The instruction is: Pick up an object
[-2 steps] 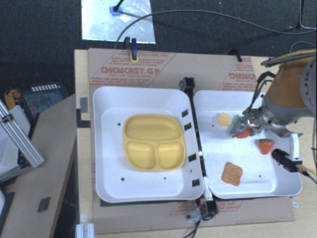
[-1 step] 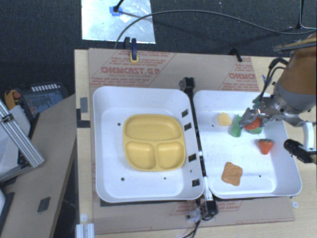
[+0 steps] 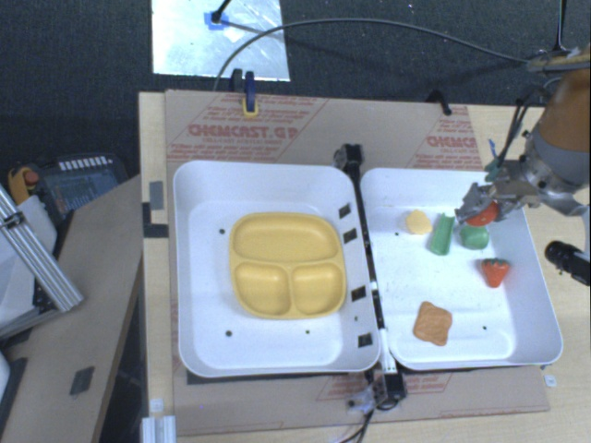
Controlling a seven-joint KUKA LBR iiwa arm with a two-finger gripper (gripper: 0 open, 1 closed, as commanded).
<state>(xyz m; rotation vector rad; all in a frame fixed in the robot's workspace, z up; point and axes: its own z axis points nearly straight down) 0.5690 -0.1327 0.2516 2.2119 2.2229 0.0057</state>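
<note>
Pinching small red object [image 3: 481,215] | jaws closed on it | above right bin [image 3: 540,289]

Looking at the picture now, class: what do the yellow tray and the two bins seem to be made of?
Yellow tray: likely moulded plastic, matte; rounded compartments, even colour. Bins: probably thin white plastic, slightly glossy; smooth curved rims, soft highlights. The look alone cannot confirm either.

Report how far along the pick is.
Done: the arm has reached over the right bin, and the gripper sits low above a red piece beside the green blocks. In hand: nothing clearly lifted; a grip can't be confirmed. Left: closing and lifting. The strawberry, cracker and yellow piece lie untouched.
</note>
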